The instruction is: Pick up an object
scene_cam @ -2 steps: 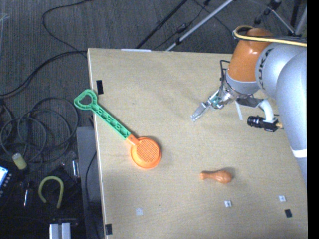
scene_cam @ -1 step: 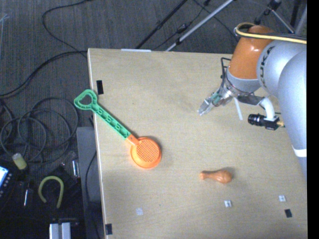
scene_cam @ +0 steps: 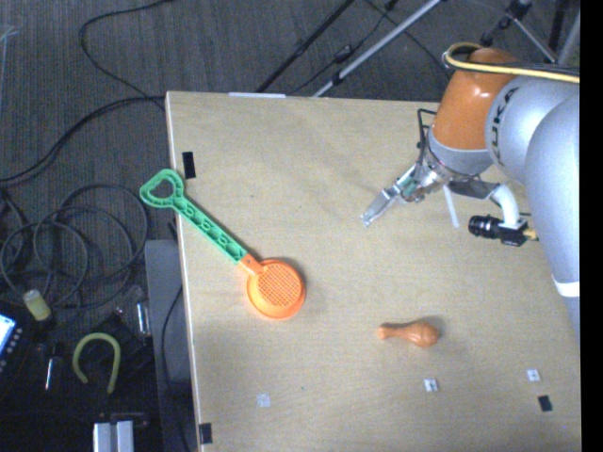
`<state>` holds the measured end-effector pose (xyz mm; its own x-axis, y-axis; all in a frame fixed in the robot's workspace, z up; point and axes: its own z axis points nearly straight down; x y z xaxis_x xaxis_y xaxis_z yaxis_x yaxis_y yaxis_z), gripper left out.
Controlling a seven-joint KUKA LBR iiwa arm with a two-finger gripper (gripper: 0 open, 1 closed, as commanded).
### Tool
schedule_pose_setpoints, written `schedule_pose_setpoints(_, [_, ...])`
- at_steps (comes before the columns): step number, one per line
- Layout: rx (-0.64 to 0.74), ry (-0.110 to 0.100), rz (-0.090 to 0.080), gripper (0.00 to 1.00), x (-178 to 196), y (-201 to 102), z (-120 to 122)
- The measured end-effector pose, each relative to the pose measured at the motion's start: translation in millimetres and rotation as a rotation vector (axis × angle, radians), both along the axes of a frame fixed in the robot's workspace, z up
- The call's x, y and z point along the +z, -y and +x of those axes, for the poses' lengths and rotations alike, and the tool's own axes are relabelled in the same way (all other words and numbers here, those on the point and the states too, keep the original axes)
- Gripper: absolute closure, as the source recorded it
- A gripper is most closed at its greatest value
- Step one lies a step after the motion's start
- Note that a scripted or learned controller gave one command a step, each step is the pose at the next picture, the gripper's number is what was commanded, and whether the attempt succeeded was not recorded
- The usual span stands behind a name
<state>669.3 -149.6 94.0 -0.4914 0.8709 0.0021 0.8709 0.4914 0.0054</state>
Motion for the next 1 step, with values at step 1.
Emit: schedule_pose_setpoints(1, [-0.001,0.003,0.004,1.0,9.4,-1.1,0.6])
